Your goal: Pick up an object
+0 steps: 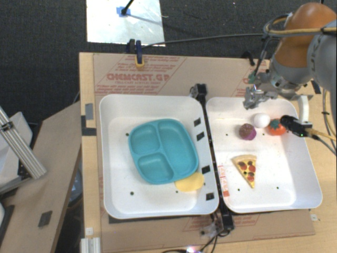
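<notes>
Hovering gripper (pixel 253 100) above right bin (pixel 305 194), grip state unclear, white ball (pixel 261 120) near.

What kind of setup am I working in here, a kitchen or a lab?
Likely a robot lab bench: two white bins on a board, toy food like a pizza slice, and a teal divided tray.

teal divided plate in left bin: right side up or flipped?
Right side up. The teal divided plate shows its three compartments facing the camera, lying flat in the left bin, with a yellow piece at its lower right edge.
</notes>
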You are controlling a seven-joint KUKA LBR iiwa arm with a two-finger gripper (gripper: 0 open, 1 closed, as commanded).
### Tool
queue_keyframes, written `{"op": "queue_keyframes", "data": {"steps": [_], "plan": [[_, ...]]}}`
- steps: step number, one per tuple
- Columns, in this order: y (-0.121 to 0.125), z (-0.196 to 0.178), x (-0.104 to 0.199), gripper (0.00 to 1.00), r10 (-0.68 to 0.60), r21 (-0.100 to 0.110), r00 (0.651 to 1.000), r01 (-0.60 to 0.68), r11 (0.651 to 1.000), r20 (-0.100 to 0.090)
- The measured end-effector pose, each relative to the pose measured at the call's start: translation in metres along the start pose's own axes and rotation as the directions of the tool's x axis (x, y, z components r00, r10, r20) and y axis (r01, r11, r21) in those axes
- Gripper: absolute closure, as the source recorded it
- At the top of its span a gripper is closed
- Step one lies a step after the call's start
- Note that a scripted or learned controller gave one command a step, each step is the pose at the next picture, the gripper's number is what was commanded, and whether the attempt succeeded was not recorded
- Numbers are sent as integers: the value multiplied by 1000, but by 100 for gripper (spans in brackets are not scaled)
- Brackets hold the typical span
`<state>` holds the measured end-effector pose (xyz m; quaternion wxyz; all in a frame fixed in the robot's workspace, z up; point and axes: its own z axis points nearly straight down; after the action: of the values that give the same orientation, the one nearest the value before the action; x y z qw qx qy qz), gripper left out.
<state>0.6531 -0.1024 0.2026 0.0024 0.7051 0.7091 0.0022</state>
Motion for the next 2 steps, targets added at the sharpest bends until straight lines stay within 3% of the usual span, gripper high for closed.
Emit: {"op": "queue_keyframes", "data": {"steps": [1,2], "plan": [[6,-51,9,100,-1,-1,1000,1,1000,0],[-1,-40,55,100,-3,5,1000,3,1000,-2]]}}
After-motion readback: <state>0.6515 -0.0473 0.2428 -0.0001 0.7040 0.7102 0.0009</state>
